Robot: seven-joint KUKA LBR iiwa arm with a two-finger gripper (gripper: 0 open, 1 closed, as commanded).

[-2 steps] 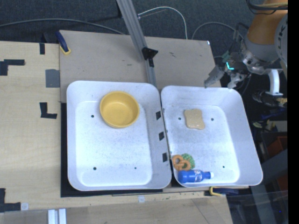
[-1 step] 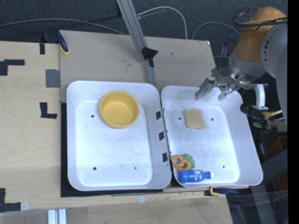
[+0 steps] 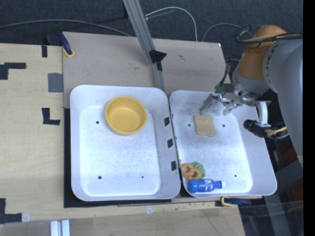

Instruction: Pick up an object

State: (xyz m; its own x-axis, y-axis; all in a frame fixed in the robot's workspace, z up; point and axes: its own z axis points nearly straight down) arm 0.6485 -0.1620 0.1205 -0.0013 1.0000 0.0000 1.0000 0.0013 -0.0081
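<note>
Lying just below the spread fingers [image 3: 208, 105], the tan sponge [image 3: 204, 125] rests untouched.

The arm [image 3: 280, 58] runs off the frame at three o'clock, so its base is out of sight. Its wrist covers the right bin's [image 3: 256, 146] far corner at two o'clock. Down at six o'clock in that bin, a small orange-and-green thing [image 3: 193, 170] is too small and blurred to name, and the blue bottle [image 3: 204, 185] touching it has a label too soft to read. The slanted grey pole [image 3: 140, 23] is cut off at twelve o'clock. The worktop [image 3: 29, 146] leaves the frame at nine o'clock.
</note>
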